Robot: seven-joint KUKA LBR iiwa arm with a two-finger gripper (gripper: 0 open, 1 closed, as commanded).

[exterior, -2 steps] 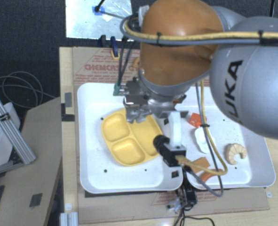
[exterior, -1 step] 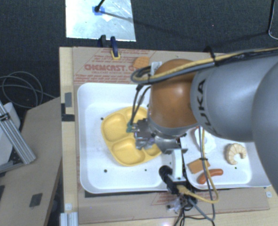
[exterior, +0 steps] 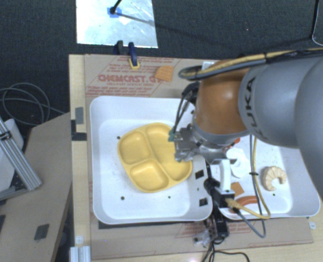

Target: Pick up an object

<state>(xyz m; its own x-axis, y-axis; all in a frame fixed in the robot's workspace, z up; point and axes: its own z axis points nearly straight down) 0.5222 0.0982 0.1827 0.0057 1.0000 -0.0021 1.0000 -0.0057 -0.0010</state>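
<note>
A yellow divided plate [exterior: 147, 157] lies in the left white bin [exterior: 104, 162], a little right of its middle. My gripper [exterior: 182, 146] hangs low over the plate's right rim, close to the wall between the two bins. The grey arm and its orange band cover the gripper from above. In the right bin [exterior: 300, 201] lies a pale croissant-shaped toy [exterior: 273, 177]. A small white object [exterior: 238, 162] and a small orange piece [exterior: 238, 189] sit partly hidden beside the wrist.
An orange-red stick-like item [exterior: 246, 201] lies near the right bin's front edge. The bins rest on a cardboard sheet [exterior: 128, 78]. A shiny metal sheet [exterior: 115, 15] lies on the dark floor behind. Cables and a metal frame [exterior: 8, 146] stand at the left.
</note>
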